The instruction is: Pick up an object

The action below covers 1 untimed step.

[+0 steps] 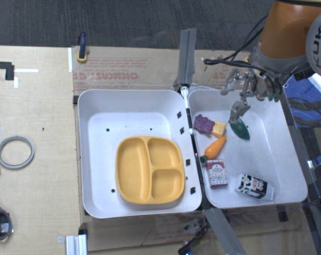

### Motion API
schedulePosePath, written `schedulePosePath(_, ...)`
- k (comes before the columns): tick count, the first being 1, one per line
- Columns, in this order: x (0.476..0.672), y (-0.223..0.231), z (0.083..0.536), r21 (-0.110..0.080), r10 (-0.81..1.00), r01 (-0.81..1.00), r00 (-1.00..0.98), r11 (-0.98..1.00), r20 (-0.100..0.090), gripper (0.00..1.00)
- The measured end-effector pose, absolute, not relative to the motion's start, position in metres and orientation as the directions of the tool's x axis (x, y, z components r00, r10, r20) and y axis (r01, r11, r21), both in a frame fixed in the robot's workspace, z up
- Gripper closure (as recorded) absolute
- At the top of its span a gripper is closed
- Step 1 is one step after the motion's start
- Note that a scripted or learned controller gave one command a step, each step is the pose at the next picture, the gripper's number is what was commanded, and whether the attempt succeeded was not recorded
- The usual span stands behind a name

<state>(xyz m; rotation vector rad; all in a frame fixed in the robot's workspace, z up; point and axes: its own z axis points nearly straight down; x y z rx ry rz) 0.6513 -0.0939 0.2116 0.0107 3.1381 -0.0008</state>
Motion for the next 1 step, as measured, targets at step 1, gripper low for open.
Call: schedulePosePath(1,0.6061,-0.1225,0.0921,0.000,0.294,0.294,-0.956,0.956,-0.003,0.00)
